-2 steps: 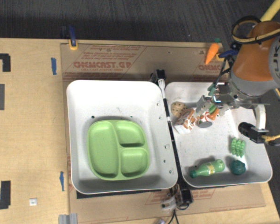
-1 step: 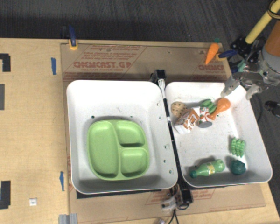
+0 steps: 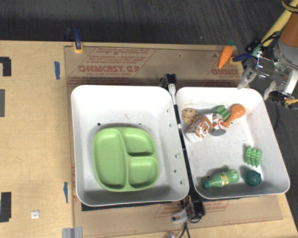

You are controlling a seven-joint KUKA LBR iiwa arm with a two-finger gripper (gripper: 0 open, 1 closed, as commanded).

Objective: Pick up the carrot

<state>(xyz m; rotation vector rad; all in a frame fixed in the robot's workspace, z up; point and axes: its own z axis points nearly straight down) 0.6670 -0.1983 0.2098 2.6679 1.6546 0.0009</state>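
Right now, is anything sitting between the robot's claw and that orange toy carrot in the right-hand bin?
Nothing visible blocks the way. The two-finger gripper hangs over the right white bin's upper corner, with bare floor between it and the orange toy carrot. A crumpled orange-and-white wrapper touches the carrot's green leafy end, on the far side.

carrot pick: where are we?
Nothing done yet: the orange toy carrot with green top lies in the right white bin, beside the crumpled snack wrapper. In hand: nothing visible; the arm's hand sits at that bin's upper right corner. Left: reach over, descend, grasp, lift.
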